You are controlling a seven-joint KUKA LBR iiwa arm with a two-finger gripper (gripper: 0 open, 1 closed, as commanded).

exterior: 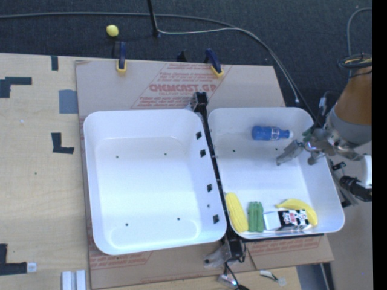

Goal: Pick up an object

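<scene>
Gripper (289,154) hangs over the upper right part of the right bin (266,180), reaching in from the arm's wrist at the right rim. Its grey fingers (286,156) point left and slightly down toward the bin floor, and they look spread apart with nothing between them, though at this size the gap is hard to judge closely. They appear to touch no object.

A blue bottle (269,133) lies on its side just up and left of the fingertips, near but apart from them. It rests flat with its cap end pointing toward the gripper, so it is probably the nearest candidate for a grasp.

Other objects crowd the bin's near edge, likely because they have slid or been dropped against the wall: an ear of yellow corn (236,212), a green vegetable (256,217) just beside it, a small black-and-white carton (289,220), and a banana (299,206) touching the carton from behind. These sit well apart from the gripper.

Beside it, the left bin (145,180) shares the clamped middle divider (207,156), and both bins sit on a cardboard sheet (175,86).
</scene>
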